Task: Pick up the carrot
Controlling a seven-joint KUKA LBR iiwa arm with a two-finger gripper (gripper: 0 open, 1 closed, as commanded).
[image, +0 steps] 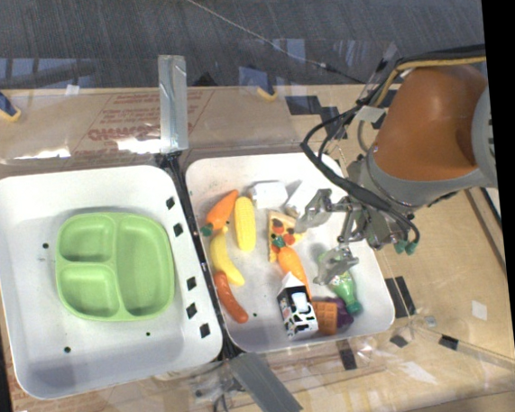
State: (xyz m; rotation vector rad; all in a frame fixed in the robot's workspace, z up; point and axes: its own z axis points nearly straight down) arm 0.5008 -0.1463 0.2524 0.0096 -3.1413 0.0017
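The carrot (290, 263) lies at the centre of the right bin (236, 168), pressed among a pizza slice (282, 231), a milk carton (295, 307) and other toys. The gripper (332, 231) hovers just right of it, fingers spread and holding nothing. In such crowding, closing could catch a neighbour or nudge the carrot aside.

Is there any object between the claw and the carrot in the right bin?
Nothing visible lies between them. The claw hangs over the right bin, just right of the carrot, with bare bin floor between. A pizza slice touches the carrot's upper end and a milk carton lies below it.
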